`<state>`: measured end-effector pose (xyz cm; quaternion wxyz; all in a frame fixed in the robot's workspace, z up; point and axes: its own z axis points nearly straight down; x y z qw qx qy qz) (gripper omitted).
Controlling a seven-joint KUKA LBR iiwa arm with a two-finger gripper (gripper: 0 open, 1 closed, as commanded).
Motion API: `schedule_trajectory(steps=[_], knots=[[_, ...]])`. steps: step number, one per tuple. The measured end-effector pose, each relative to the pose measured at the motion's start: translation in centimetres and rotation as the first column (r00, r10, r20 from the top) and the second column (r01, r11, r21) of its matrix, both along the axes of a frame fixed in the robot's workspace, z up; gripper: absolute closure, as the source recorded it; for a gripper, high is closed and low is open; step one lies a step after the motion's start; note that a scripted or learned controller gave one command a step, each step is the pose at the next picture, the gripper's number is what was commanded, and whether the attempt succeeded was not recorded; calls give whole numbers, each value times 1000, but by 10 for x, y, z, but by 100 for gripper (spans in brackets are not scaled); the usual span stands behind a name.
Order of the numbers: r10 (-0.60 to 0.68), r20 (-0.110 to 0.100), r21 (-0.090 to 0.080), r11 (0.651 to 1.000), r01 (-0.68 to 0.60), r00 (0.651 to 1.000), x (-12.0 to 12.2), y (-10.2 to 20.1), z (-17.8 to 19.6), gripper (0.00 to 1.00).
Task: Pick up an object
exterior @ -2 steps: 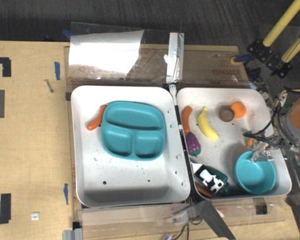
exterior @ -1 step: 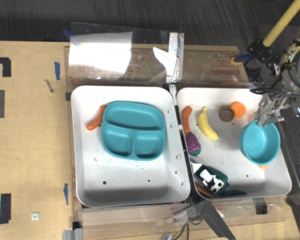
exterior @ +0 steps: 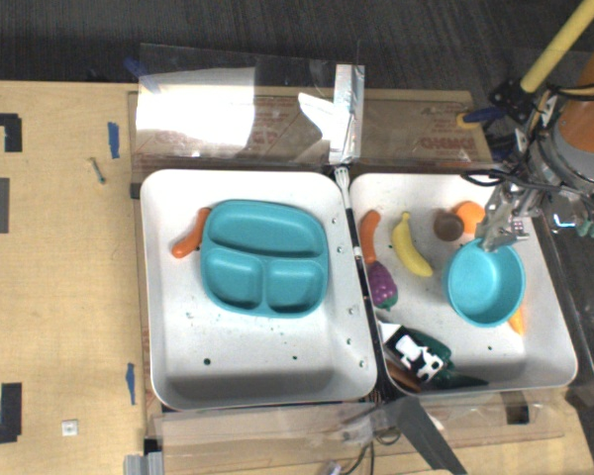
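Gripper at right of frame, over bowl rim in right bin, finger state can't tell

bins: glossy white plastic | bowl: smooth teal plastic | bench: matt wood

1. On the table, the left bin holds a divided plate with a carrot touching its left side.
2. The right bin holds a banana left of a bowl.

Orange piece — mostly hidden behind blue bowl
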<state>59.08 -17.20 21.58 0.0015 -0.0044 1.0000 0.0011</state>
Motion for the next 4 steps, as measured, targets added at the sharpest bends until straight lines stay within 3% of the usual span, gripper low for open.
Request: schedule_trajectory(steps=[1, 2, 3, 4], knots=[[-1, 3, -1, 1000, 1, 1000, 0, -1, 2, 0], [62, -1, -2, 998, -62, 998, -65, -42, -120, 0], [66, 19, -6, 998, -66, 998, -59, -39, -103, 100], [90, 13, -6, 996, -90, 996, 28, -11, 24, 100]])
